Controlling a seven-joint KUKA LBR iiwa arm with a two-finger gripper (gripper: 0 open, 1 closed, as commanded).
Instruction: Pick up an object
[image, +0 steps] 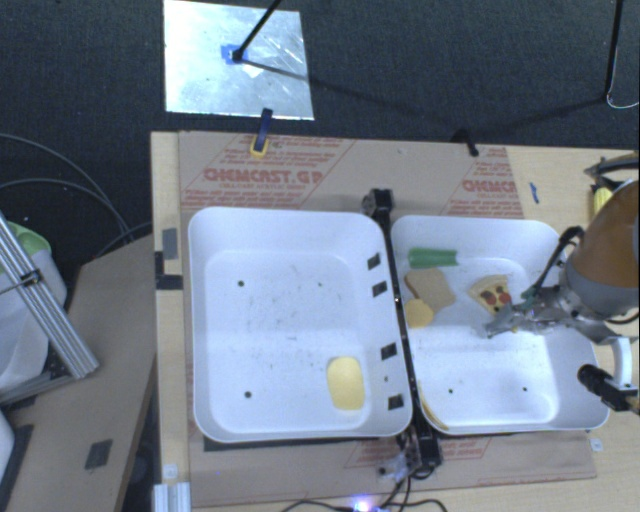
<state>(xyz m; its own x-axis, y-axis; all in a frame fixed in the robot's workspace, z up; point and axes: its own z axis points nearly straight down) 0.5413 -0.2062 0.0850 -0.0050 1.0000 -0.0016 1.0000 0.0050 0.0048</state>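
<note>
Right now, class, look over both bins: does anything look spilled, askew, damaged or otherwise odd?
Nothing stands out. The left bin holds one yellow piece; the right bin holds a green piece, a tan slice and a pizza-like wedge, all lying flat near its top edge.

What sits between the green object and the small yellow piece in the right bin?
In the camera view, a tan flat piece lies between the green object and the small yellow piece, touching the yellow one.
</note>
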